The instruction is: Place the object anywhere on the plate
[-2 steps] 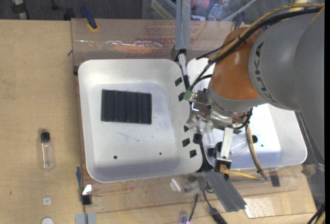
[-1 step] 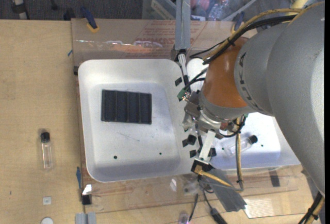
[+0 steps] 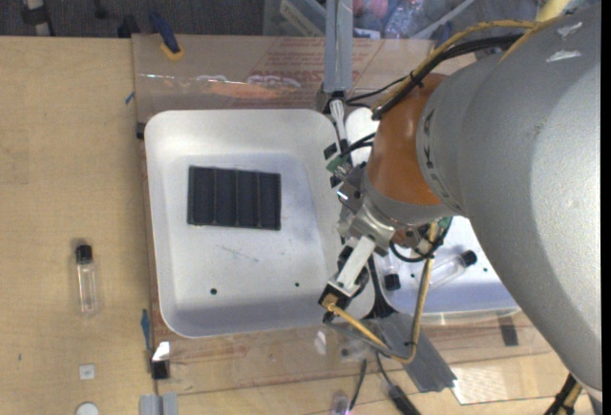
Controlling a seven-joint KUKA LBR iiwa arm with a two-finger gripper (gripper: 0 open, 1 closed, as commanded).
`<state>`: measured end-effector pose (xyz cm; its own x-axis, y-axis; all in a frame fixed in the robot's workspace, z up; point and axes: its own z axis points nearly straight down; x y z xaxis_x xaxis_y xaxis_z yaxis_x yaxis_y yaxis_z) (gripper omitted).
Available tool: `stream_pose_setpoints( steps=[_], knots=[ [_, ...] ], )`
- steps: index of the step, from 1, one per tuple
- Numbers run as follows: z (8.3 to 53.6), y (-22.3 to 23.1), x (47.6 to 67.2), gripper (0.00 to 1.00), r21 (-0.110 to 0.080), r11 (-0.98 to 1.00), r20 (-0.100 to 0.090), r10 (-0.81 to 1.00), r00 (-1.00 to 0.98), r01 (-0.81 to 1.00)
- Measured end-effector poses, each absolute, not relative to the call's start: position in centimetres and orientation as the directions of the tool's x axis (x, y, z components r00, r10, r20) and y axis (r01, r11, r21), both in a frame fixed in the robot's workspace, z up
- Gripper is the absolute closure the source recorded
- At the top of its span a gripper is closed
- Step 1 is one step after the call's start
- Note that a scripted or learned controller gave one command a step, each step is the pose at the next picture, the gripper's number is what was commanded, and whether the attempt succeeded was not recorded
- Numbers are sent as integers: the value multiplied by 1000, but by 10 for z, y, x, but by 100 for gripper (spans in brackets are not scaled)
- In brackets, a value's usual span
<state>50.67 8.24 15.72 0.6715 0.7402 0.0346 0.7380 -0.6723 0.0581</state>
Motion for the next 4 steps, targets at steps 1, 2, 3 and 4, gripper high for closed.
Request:
stream_pose_setpoints(
  steps=[1, 2, 3, 4],
  knots=[
    [156, 83, 507, 100, 63, -596, 29, 803, 595, 800],
    [198, 154, 479, 100, -1, -811, -3, 585, 811, 585],
    [90, 180, 480, 100, -3, -966, 3, 259, 966, 259],
    [174, 221, 581, 100, 0, -958, 1, 285, 958, 285]
  ],
)
